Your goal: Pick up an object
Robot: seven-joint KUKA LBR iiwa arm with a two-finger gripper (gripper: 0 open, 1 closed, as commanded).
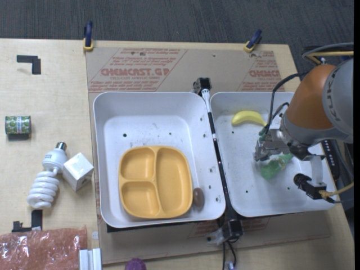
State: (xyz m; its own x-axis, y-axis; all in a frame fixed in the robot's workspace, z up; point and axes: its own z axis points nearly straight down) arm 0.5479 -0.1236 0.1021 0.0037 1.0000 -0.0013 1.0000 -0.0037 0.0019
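The gripper (264, 153) hangs low in the right bin (242, 201), toward its 3 o'clock side, at the end of the grey arm (320, 108) with its orange band; its metal end sits directly against the upper edge of a pale green object (275, 166), which lies just at the gripper's 5 o'clock on the bin floor; whether the tool is spread or pressed together cannot be told from this angle, and the green object is not seen pinched in it; one yellow banana (248, 117) lies at the gripper's 11 o'clock, near the top of the same bin, apart from the tool. By count: two white bins side by side; the left bin (107, 151) holds one yellow three-compartment tray (156, 181) and one small brown object (198, 196) touching the tray's 4 o'clock edge; on the bench at the bins' 9 o'clock lie one spiral light bulb (46, 176), one small white box (78, 171) just beside the bulb, and one small green can (18, 125) on its side at the bulb's 11 o'clock; two blue clamps (88, 35) grip the board's far edge at 12 o'clock; one pink mesh bag (42, 249) lies at the 7 o'clock corner.
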